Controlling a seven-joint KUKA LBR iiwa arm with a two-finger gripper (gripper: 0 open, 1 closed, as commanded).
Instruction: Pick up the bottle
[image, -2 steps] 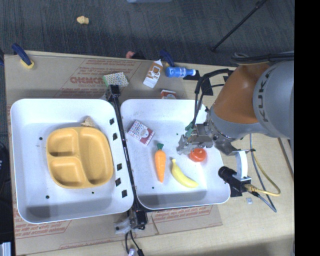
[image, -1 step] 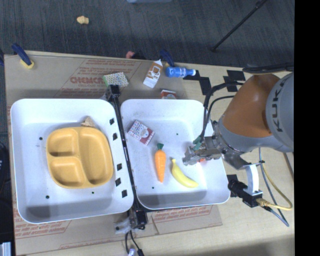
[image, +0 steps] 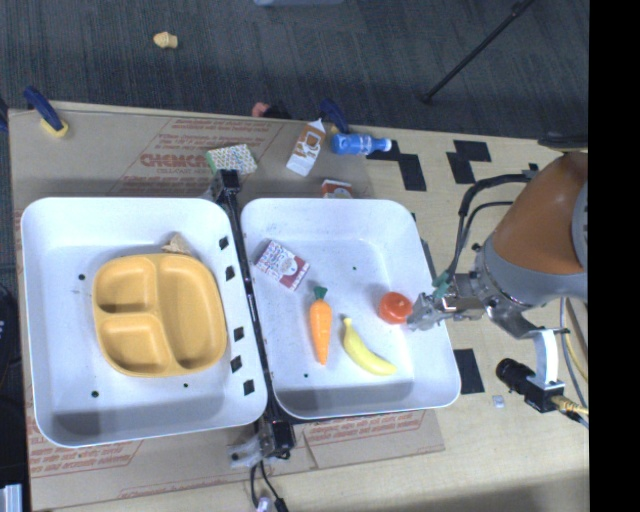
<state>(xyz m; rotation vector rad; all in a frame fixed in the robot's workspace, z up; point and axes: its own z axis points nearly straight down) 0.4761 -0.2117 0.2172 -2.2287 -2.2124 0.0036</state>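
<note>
A small blue bottle (image: 358, 144) lies on its side on the bench behind the right bin (image: 335, 212), outside both bins. My gripper (image: 424, 310) hangs low over the right bin's right rim, far from the bottle. It is just right of a red tomato (image: 393, 306), and nothing shows in its grasp. The grey arm with its orange band (image: 535, 225) reaches in from the right.
The right bin also holds a carrot (image: 320, 328), a banana (image: 366, 349) and a small red-and-white carton (image: 281, 264). A yellow divided plate (image: 158, 312) sits in the left bin (image: 60, 225). A milk carton (image: 307, 147) and a patterned pouch (image: 232, 158) lie near the bottle.
</note>
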